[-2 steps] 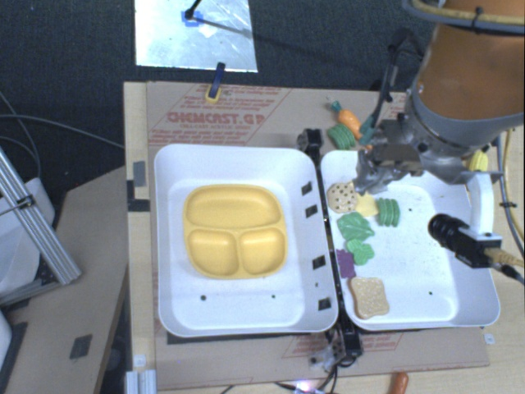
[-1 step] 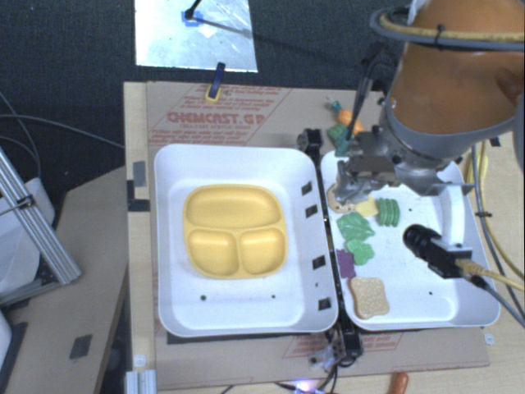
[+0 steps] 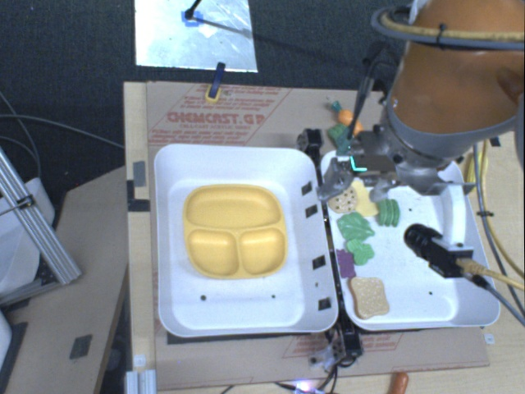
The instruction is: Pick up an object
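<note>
The right bin (image 3: 472,298) holds several toy foods. A slice of toast (image 3: 369,296) lies near its front edge, and a purple piece (image 3: 346,263) sits by the left wall. Two green leafy pieces (image 3: 356,226) lie in the middle-left, with a ridged green pod (image 3: 388,213) to their right. A dotted yellow cracker (image 3: 345,200) and a pale yellow piece (image 3: 367,210) lie at the back left. My gripper (image 3: 358,187) hangs low over the back-left corner, right above the cracker and the yellow piece. Nothing shows held in it.
The left bin (image 3: 168,302) holds a yellow divided plate (image 3: 235,230). Black clips line the seam between the bins (image 3: 320,220). A green and orange toy (image 3: 342,126) lies on the cardboard behind the right bin. The arm's big orange-grey body (image 3: 459,64) covers that bin's back right.
</note>
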Controlling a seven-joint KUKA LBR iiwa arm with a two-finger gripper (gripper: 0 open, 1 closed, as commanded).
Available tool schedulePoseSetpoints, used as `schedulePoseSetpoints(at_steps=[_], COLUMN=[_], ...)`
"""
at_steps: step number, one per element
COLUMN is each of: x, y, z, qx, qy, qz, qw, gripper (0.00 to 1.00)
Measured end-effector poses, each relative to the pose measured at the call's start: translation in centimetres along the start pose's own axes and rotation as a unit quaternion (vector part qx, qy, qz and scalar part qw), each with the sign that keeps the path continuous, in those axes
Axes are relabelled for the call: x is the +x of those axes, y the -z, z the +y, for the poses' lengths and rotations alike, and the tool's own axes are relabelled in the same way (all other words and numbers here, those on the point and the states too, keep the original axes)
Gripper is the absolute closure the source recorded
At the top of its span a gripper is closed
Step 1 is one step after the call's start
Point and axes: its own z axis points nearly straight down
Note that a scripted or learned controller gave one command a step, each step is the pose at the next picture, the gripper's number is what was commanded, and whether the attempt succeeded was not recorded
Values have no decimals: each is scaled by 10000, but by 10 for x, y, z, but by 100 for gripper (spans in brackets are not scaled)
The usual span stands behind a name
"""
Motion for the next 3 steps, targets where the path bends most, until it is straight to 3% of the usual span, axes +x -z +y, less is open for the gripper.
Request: schedulePoseSetpoints(at_steps=[1, 2, 3], x=[58, 140, 146], y=[21, 48, 146], z=[0, 0, 47], qx=[-9, -14, -56], qy=[30, 41, 7], qz=[9, 21, 25], qw=[10000, 10000, 10000], gripper=[0, 0, 0])
